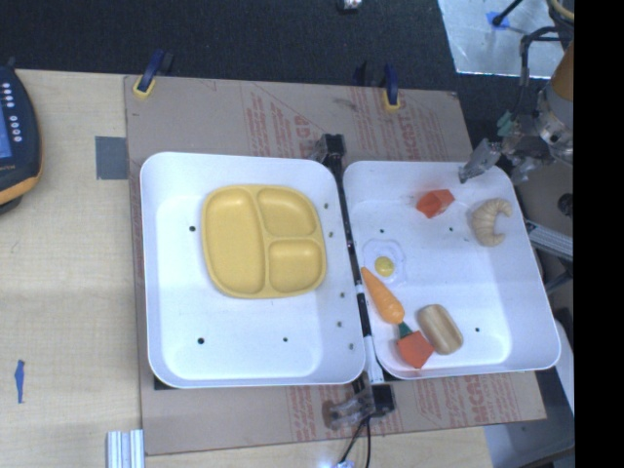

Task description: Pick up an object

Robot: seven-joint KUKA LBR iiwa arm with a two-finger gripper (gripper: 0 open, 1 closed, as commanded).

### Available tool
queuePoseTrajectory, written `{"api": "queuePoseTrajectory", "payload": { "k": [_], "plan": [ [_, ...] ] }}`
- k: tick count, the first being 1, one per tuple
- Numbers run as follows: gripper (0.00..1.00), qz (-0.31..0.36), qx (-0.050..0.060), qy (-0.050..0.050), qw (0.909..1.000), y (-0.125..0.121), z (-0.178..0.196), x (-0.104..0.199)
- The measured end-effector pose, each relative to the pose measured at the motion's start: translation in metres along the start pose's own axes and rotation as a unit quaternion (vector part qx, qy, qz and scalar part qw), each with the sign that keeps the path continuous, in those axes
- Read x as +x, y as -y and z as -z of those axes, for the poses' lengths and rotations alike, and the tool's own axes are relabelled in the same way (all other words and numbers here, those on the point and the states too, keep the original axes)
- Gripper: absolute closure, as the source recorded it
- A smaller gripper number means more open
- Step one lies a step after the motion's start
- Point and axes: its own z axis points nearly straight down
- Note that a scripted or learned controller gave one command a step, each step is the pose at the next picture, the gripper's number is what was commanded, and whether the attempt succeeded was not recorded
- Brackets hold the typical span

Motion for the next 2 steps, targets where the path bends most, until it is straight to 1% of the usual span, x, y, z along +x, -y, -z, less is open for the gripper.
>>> {"api": "queuePoseTrajectory", "payload": {
  "k": [1, 2],
  "plan": [
    [0.00, 0.004, 0.010, -0.004, 0.9999, 0.001, -0.093, 0.038],
    [0.00, 0.005, 0.008, -0.004, 1.0000, 0.000, -0.112, 0.088]
  ]
}}
